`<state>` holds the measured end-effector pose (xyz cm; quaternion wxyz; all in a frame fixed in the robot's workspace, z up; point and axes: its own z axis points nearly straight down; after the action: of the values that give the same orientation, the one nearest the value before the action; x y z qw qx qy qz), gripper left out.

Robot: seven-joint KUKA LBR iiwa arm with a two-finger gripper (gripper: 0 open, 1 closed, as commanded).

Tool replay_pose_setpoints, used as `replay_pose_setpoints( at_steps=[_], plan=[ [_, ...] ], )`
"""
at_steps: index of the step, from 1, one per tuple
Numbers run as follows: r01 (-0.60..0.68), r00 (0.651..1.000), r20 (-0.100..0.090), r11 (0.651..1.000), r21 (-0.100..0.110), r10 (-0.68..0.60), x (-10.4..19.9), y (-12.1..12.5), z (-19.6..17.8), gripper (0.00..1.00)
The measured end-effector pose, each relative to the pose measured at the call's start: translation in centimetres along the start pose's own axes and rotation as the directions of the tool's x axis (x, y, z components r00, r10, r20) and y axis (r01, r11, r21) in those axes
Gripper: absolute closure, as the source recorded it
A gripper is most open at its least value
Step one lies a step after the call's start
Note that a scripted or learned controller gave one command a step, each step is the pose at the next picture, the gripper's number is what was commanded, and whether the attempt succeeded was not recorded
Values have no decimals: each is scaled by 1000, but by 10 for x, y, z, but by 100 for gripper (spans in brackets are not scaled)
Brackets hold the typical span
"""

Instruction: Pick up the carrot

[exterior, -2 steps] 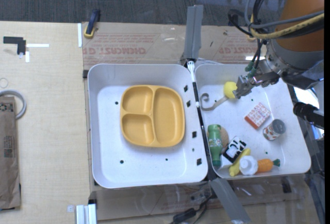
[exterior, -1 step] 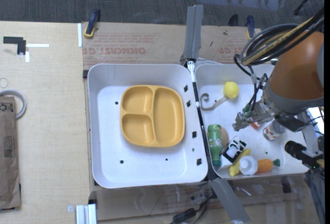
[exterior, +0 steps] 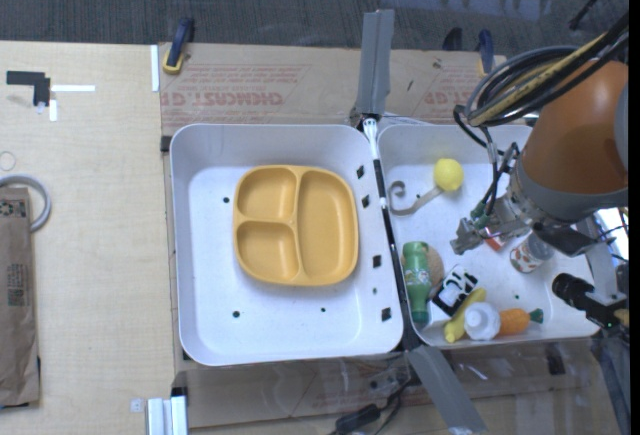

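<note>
Gripper (exterior: pixel 470 235) low in the right bin (exterior: pixel 425 148), whether open or closed impossible to tell. One carrot (exterior: pixel 515 321) near that bin's front edge, just beside a clear bottle (exterior: pixel 481 323). One yellow ball (exterior: pixel 448 174), one green can (exterior: pixel 415 275) alongside. One yellow divided plate (exterior: pixel 297 224) in the left bin (exterior: pixel 200 253). Cardboard (exterior: pixel 270 88) behind, mirrored print unreadable. Pale wooden bench (exterior: pixel 80 223), dark carpet beyond.

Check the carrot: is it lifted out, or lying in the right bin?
Lying in the bin. The carrot rests on the right bin's floor near its front edge, beside a white bottle, apart from the gripper.
</note>
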<state>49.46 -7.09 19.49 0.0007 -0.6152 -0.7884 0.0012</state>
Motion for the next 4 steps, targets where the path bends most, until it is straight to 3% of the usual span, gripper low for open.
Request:
replay_pose_setpoints(
  at_steps=[1,2,3,4],
  plan=[
    [-5,1000,1,1000,1,5,-1,0,-8,100],
    [9,1000,1,1000,-1,-9,-40,34,54,100],
    [9,1000,1,1000,-1,-9,-40,34,54,0],
    [-193,981,2,981,-2,193,-76,75,57,0]
  ],
)
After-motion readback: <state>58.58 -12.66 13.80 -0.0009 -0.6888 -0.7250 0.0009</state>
